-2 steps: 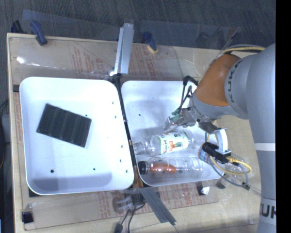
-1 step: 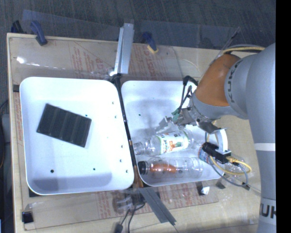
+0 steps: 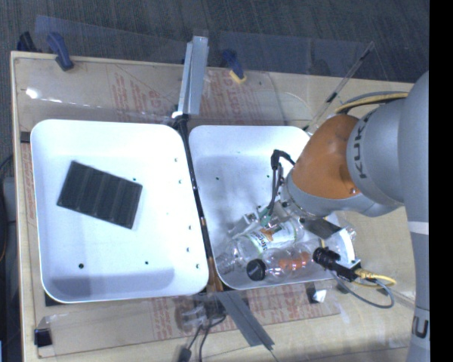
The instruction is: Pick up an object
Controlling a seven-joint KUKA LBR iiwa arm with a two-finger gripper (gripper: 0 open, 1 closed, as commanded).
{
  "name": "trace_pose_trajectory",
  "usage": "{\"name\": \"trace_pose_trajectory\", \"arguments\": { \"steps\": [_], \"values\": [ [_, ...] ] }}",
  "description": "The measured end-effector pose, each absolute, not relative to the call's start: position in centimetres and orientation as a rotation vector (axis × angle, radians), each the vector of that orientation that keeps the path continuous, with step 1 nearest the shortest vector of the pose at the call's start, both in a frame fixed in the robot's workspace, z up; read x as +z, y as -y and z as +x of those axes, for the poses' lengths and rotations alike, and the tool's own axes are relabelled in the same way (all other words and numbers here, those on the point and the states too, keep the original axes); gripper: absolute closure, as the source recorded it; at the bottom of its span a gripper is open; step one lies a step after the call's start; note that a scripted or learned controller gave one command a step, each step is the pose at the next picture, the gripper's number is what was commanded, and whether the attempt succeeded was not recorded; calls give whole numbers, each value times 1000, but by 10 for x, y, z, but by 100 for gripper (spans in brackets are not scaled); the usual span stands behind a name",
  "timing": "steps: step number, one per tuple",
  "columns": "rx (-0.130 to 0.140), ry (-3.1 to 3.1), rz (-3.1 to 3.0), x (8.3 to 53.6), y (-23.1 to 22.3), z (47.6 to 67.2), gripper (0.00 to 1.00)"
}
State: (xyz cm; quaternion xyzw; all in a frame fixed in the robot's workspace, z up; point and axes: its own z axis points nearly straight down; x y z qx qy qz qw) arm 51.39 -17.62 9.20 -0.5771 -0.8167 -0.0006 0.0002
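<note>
A clear plastic bottle (image 3: 260, 249) with a black cap lies on its side near the front edge of the right bin (image 3: 226, 164), with orange and green print on its label. My gripper (image 3: 275, 219) reaches down into that bin from the right and sits right over the bottle's upper end. The grey arm and its orange band (image 3: 325, 168) cover the bin's right half, and the wrist hides the fingertips. A dark grey ribbed rectangular pad (image 3: 100, 194) lies flat in the left bin (image 3: 106, 277), tilted slightly.
The two bins meet at a dark divider (image 3: 196, 202). Blue clamps (image 3: 60, 51) and a metal bar (image 3: 192, 74) stand at the bench's back edge. Cables (image 3: 370, 281) trail off the wrist at the front right. A metal bracket (image 3: 245, 323) sticks out below the bins.
</note>
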Motion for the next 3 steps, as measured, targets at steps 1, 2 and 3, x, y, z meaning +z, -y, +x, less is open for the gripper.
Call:
{"name": "trace_pose_trajectory", "arguments": {
  "steps": [1,2,3],
  "values": [
    [-4,2572,-1809,103,176,515,100],
    [-2,2651,-1695,281,144,567,100],
    [0,2650,-1694,280,144,567,0]
  ]
}}
